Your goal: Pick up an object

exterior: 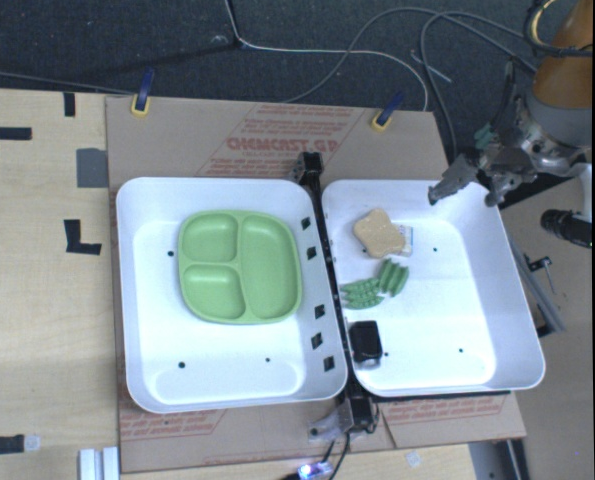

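The right bin (pixel 477 298) holds a tan toast-like piece (pixel 378 232), a bunch of green pea pods (pixel 376 285) and a small black block (pixel 365 341) near its left wall. My gripper (pixel 470 191) hovers over the bin's upper right corner, to the right of the tan piece and apart from it. It is open, its two dark fingers spread, and nothing sits between them. A green divided plate (pixel 241 266) lies in the left bin (pixel 147 298).
The two bins meet at a black-clipped seam (pixel 322 268). Cardboard (pixel 277 138) lies under both bins, clamped at the back. Cables (pixel 397 38) trail across the dark floor behind. The arm's grey wrist with its orange band (pixel 562 58) stands at the upper right.
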Controlling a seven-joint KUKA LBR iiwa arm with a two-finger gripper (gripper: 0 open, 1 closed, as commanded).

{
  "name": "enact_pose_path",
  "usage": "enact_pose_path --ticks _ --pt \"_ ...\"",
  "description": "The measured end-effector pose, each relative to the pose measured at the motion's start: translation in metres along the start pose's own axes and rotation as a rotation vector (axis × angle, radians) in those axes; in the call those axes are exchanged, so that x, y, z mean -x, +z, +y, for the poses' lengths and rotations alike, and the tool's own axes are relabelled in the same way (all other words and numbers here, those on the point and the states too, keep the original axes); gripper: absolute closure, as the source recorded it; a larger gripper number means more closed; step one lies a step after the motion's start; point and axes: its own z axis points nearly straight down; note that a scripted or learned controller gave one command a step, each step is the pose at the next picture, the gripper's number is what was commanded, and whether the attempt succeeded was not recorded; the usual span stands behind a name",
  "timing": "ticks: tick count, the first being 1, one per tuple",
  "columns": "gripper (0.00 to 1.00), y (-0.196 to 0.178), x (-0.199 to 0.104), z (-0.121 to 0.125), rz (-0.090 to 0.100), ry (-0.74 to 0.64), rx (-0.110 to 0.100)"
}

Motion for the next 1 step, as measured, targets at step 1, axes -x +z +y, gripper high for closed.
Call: enact_pose_path --ticks 1 --pt "0.00 -0.0076 -0.0006 0.0019 -0.002 -0.004 0.012"
